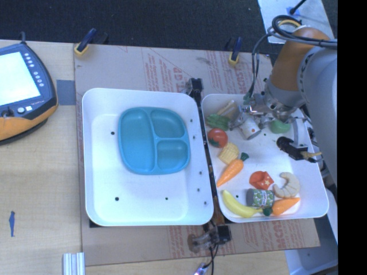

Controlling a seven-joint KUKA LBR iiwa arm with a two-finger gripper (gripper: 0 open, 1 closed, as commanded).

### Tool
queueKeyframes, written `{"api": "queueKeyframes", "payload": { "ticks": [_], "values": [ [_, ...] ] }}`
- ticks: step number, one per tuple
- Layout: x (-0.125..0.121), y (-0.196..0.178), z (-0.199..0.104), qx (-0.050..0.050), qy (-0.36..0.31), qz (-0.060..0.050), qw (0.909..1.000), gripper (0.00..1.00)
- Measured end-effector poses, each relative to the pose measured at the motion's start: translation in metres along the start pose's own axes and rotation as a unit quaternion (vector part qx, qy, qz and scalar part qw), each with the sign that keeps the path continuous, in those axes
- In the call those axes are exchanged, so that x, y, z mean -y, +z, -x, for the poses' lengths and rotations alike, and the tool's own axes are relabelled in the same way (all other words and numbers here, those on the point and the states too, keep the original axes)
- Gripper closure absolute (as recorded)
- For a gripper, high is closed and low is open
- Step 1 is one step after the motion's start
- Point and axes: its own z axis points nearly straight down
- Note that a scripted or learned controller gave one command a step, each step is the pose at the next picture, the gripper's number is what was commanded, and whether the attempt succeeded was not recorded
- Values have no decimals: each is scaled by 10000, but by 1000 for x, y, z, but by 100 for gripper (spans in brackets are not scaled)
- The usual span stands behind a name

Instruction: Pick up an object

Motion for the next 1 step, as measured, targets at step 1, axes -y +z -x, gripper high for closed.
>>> {"api": "queueKeyframes", "payload": {
  "ticks": [1],
  "values": [
    [-1,0,2,-1,-8,1,10000,0]
  ]
}}
